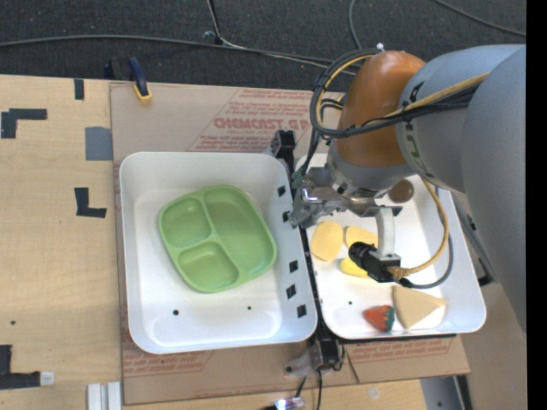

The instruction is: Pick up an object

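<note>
gripper (344, 205) above right shallow white bin (467, 313); its opening hidden under the wrist | green three-compartment plastic plate (218, 237) in left shallow white bin (137, 229)

Bright, even light, soft shadows in the white bins (214, 319); detail slightly blurred.

You are looking at a bulky grey arm (487, 118) with smooth, rounded casing. A glossy orange band (380, 109) sits above its wrist, thin black cables (320, 114) loop around that band, and below is a bare-metal claw (309, 205).
</note>
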{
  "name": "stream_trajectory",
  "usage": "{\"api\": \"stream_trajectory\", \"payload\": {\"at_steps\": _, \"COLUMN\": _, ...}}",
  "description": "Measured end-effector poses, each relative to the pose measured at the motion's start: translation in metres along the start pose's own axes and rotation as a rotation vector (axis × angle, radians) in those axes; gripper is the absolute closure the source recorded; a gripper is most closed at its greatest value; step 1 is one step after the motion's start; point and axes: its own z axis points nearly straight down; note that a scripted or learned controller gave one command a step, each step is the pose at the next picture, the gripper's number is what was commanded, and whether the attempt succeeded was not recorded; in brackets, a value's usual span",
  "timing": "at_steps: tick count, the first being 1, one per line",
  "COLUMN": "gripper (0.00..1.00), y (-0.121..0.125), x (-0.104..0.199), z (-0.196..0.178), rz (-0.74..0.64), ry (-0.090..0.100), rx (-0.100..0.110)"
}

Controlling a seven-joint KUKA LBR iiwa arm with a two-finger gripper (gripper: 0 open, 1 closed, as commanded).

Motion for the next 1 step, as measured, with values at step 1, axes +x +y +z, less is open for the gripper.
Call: {"api": "stream_trajectory", "payload": {"at_steps": 1, "gripper": 1.00, "y": -0.0112, "x": 0.0504, "z": -0.0134, "rz": -0.001, "ry": 0.000, "rx": -0.002}}
